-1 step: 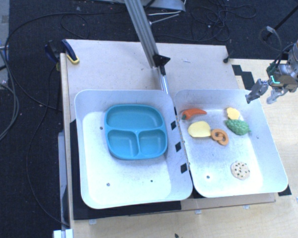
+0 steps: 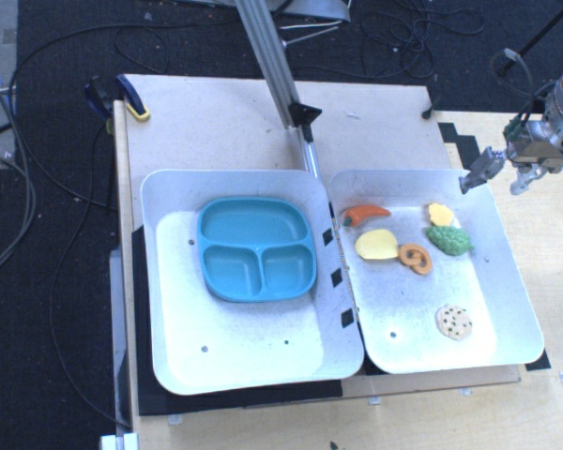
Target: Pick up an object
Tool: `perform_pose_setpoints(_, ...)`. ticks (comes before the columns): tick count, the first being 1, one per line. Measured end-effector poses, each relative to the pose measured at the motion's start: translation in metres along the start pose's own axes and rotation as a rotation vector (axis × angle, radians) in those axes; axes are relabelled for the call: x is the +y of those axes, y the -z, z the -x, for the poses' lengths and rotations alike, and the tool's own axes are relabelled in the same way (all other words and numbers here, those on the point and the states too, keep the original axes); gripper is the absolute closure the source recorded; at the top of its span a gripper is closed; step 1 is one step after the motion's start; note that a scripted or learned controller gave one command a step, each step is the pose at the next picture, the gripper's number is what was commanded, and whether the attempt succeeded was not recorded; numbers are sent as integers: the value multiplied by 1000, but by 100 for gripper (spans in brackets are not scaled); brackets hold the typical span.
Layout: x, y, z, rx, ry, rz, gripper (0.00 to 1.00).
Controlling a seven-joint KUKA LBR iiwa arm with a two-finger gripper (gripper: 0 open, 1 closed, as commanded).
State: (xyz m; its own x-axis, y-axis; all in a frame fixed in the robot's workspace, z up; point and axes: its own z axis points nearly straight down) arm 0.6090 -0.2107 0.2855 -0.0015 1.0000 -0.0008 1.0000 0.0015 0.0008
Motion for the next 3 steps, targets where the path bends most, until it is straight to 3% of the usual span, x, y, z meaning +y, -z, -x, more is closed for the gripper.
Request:
perform_pose_setpoints(1,6,-61,4,1,-2,-5,0)
perform_pose_setpoints(3,-8,-173,6,2,-3,-6,0)
